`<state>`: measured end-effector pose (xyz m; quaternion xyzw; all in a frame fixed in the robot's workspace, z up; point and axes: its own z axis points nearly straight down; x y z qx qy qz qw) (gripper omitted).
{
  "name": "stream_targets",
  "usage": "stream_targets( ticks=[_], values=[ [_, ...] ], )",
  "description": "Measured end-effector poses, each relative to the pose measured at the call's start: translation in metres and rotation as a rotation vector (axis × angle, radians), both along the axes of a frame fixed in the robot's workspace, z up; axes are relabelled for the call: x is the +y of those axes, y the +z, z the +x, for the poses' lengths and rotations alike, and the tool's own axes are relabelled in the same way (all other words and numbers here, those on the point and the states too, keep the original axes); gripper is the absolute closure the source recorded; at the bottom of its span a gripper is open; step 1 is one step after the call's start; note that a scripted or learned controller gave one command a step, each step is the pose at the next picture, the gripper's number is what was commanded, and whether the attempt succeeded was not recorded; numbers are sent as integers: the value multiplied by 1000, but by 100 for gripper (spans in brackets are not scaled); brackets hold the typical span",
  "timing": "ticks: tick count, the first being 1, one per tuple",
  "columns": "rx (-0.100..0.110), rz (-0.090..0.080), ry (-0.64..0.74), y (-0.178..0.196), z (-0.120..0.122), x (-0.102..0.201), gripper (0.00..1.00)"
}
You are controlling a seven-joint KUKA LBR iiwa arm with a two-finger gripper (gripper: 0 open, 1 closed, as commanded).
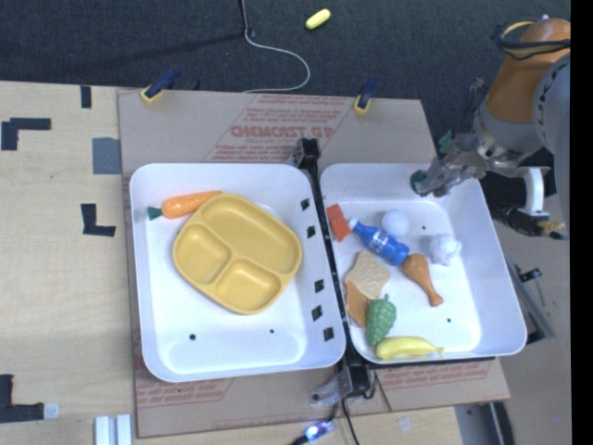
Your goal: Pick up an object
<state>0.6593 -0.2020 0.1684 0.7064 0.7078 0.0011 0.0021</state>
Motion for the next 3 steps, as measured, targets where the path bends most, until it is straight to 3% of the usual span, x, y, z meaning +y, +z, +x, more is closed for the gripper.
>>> stream_targets(
  ticks=[1,3],
  values=[
    [-1,0,0,54,2,0,100],
    [8,2,2,44,-49,102,100]
  ],
)
